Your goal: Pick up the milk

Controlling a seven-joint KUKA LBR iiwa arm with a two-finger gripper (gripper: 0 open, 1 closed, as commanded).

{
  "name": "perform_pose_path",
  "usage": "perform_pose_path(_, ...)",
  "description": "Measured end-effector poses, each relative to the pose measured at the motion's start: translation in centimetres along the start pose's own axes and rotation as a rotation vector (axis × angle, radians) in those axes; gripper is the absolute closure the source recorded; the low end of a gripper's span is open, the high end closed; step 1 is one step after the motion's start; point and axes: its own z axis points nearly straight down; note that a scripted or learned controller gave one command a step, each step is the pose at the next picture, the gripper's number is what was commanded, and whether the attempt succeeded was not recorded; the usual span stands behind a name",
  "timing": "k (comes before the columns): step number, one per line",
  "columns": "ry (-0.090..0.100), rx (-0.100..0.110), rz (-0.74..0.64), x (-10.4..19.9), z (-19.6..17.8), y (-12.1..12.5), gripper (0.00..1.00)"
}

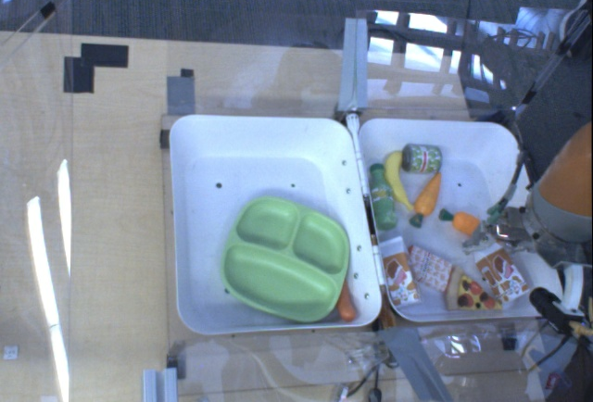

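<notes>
A grey arm with an orange band [567, 176] reaches in from the right over a pale wooden counter [102, 224] that carries two shallow white bins side by side. Its tool [496, 232] hangs low over the right-hand part of the right bin [482, 143]. Whether the tool is open or closed cannot be told from this angle, nor whether it has hold of anything.

The right bin holds ten items:
- one banana [398, 180]
- one green bottle [382, 198]
- one can with a green label [422, 158]
- two orange carrots, a larger one [427, 194] and a smaller one [461, 223]
- one pink patterned box [431, 269]
- one pizza slice [471, 293]
- two small white cartons with red-brown print

The near carton [400, 278] lies by the bin's front left corner. The far carton [503, 275] lies at the front right, just below the tool. The two look alike, and which of them is the milk cannot be told.

Every label is too small and blurred to read; no brand name can be made out on the can, the bottle or either carton.

The left bin [199, 159] holds one green divided plate [287, 257] with three compartments. One orange sausage-shaped piece [346, 304] is tucked against the plate's front right edge.
</notes>
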Motion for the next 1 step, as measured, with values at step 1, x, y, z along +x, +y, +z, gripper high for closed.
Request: perform_pose_path(1, -0.003, 0.01, -0.044, 6.86, -9.78, 0.47, 1.0)
